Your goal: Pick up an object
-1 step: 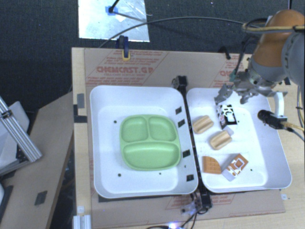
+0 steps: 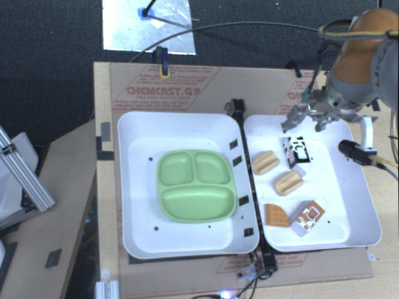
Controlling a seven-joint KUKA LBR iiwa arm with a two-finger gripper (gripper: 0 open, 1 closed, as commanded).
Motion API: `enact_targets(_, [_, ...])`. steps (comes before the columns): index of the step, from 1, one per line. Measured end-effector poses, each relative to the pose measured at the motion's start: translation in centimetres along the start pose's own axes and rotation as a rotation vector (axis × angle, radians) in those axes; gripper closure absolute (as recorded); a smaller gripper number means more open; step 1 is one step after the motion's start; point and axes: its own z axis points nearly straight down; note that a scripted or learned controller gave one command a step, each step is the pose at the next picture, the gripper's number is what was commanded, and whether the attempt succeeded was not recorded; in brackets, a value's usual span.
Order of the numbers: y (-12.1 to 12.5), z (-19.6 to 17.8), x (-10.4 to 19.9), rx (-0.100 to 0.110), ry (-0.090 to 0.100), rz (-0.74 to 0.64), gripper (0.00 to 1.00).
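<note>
Jaws spread open, empty; gripper [image 2: 307,122] hovers upper right of frame, above black-and-white packet [image 2: 295,151]. Nothing lifted yet; descent, grasp and lift remain.

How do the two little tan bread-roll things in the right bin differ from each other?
The upper roll lies nearer the divider between the bins; the lower roll sits further toward the bin's middle. The upper roll lies apart from other items, while the lower roll has a small grey piece at its upper right end. Both are tan, oblong, similar in size, tilted the same way, and lie in the right bin.
</note>
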Motion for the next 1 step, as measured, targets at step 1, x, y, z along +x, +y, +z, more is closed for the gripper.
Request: enact_targets(1, [0.93,5.58,-0.08,0.003,0.0,-0.003,0.0])
